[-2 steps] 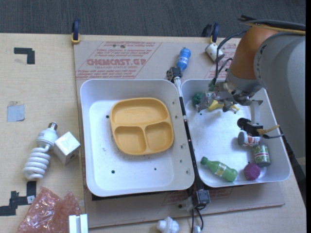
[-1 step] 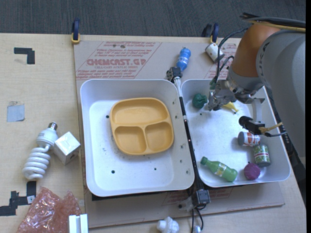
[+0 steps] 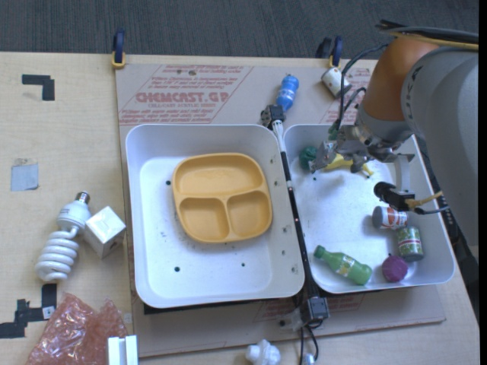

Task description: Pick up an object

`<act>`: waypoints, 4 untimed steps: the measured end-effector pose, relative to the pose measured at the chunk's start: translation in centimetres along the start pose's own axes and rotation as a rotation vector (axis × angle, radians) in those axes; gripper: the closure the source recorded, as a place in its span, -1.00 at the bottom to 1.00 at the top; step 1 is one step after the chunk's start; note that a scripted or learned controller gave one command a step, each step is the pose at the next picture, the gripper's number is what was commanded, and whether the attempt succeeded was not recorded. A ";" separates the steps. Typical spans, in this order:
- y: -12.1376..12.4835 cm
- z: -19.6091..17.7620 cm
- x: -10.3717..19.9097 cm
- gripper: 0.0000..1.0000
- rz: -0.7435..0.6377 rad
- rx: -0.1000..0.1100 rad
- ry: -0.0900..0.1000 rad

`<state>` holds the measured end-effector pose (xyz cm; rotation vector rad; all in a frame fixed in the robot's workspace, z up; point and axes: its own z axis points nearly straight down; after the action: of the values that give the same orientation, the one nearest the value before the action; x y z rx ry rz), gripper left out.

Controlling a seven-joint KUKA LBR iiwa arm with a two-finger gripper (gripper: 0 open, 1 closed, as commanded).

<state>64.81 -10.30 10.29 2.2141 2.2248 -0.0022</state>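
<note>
Over the right bin's far end: grey arm's two-finger gripper [image 3: 340, 157] hung low; whether its jaws stood open or shut could not be told, and nothing showed between them.
Nearest object: small teal-green figure [image 3: 307, 157], just left of the gripper, by the bin's far-left wall.
Alternative: yellow banana-like piece [image 3: 358, 164], partly under the wrist.
Right shallow white bin [image 3: 335, 204], near end: green plastic bottle [image 3: 343, 265], long axis slanting left to right; magenta ball [image 3: 394, 268]; green can [image 3: 409, 242]; small white-and-red can [image 3: 389, 218].
Left shallow white bin [image 3: 152, 272]: yellow three-compartment plastic tray [image 3: 221, 196].
Judgement: the teal figure lay closest, a short sideways shift leftward.
</note>
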 end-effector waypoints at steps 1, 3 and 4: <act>0.0 -1.0 0.0 1.00 -0.002 -0.001 -0.002; -2.5 1.0 0.4 -1.00 0.005 0.001 0.002; -14.4 1.1 1.2 -1.00 0.007 0.002 0.003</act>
<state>50.42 -9.21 9.22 2.2243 2.2196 -0.0006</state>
